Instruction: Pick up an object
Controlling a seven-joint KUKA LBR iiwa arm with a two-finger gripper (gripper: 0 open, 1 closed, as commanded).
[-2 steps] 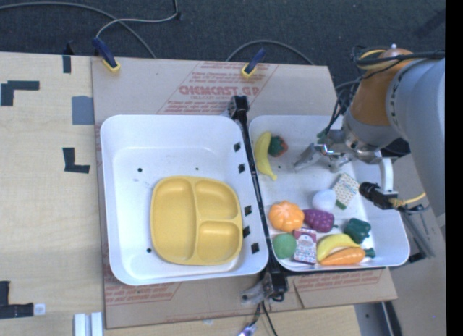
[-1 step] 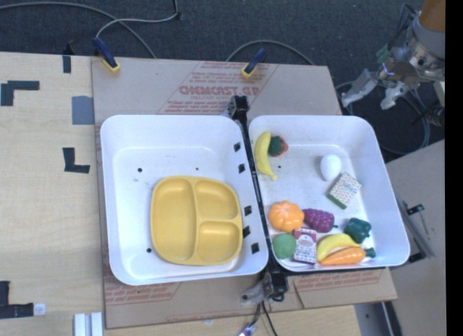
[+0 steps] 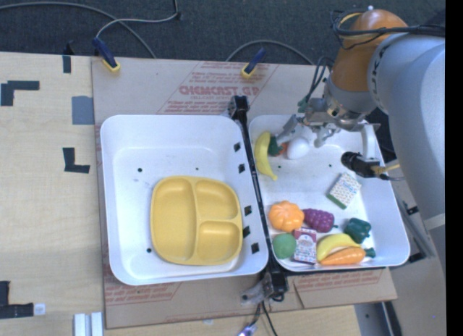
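My gripper point(image 3: 299, 141) hangs low over the back left part of the right bin point(image 3: 376, 152), open. A small white round object with a red spot point(image 3: 296, 148) lies on the bin floor between its fingers. Just left of it lies a yellow banana with a green tip point(image 3: 263, 156), close to the left finger point(image 3: 281, 139). Further forward sit an orange pumpkin point(image 3: 286, 216), purple grapes point(image 3: 319, 219), a green pepper point(image 3: 357, 229), a small checked box point(image 3: 344, 190), a green ball point(image 3: 284, 245), a small carton point(image 3: 306, 246), a second banana point(image 3: 335, 242) and a carrot point(image 3: 343, 256).
The left bin point(image 3: 123, 182) holds a yellow divided plate point(image 3: 196, 219). A black divider edge point(image 3: 249, 175) runs between the bins. The grey arm with its orange band point(image 3: 362, 45) comes in from the upper right over the right bin's back corner.
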